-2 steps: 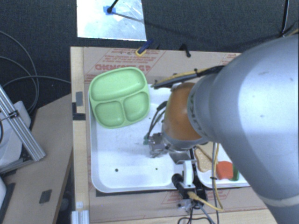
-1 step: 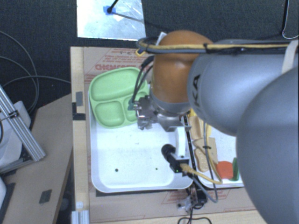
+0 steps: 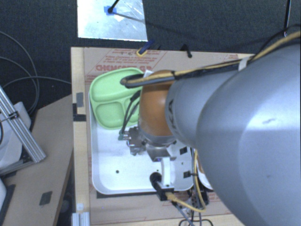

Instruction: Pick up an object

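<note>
Over the left bin point(image 3: 106, 182), low and near its middle, my claw point(image 3: 136, 144) hangs below the orange band point(image 3: 153, 109) of my wrist. From this slanted view above, my own wrist and the cables along it cover the tips, so I cannot tell how wide the claw stands, nor whether anything sits in it.

Just beyond the claw, toward the far end of the same bin, lies a pale green tray point(image 3: 110, 100) with moulded compartments. It looks tilted, its far edge riding up on the bin's wall, which would explain why it sits high in the corner instead of flat on the floor. That tray is the thing I judge to be my target, since it is the nearest object to the claw. My wrist hides its near right part, so I cannot say whether claw and tray touch.

The near half of the bin floor is bare white except for a small dark speck point(image 3: 117, 172). My big grey forearm point(image 3: 244, 140) sweeps in from the right and covers the neighbouring bin. Under both bins a cardboard sheet point(image 3: 127, 59) with red print lines the counter, probably as padding. Beyond it a shiny square plate point(image 3: 110, 13) lies on the dark floor, and cables trail at left.
</note>
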Available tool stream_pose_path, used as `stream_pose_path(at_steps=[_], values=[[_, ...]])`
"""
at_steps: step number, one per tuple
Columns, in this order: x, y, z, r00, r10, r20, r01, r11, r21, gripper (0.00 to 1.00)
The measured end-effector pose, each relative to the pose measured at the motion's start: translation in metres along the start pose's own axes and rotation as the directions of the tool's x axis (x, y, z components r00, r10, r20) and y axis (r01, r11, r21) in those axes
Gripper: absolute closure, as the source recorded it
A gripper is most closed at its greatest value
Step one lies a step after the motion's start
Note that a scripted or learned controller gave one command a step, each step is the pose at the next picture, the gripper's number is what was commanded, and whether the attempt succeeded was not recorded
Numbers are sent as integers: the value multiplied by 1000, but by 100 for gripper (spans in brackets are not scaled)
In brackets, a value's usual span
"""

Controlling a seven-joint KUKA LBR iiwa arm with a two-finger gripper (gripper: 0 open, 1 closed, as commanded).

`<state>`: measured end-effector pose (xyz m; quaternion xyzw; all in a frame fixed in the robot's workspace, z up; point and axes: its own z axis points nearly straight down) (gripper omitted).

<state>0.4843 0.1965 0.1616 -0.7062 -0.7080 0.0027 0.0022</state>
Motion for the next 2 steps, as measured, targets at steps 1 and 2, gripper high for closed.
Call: stream_pose_path(at_steps=[1, 2], values=[[-29, 54, 81, 1000, 5, 1, -5, 1000, -8, 100], [21, 113, -122, 1000, -6, -8, 5, 1000, -28, 100]])
